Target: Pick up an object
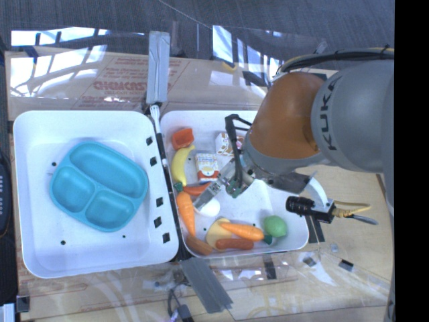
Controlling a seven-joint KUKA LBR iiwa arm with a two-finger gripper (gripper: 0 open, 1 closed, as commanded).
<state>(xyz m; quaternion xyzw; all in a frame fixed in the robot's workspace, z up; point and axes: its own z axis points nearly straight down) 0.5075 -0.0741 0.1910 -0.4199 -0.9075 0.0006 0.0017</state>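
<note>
So the gripper (pixel 216 192) is down inside the right bin (pixel 295 243), and its fingers look close together with nothing between them that I can make out, so it isn't holding anything. The tip sits right by the long carrot (pixel 186 212) along the bin's left wall, just below the banana (pixel 178 165). That carrot looks like the nearest candidate. It's probably toy plastic: light, stiff, smooth, tapered, so it could squirt out if pinched near the thin end. I'd grab across the thick middle. The second carrot (pixel 242 231) and the green ball (pixel 275 226) sit near the bin's bottom wall; the ball would likely roll. The left bin (pixel 27 200) has a blue plate (pixel 98 185).
</note>
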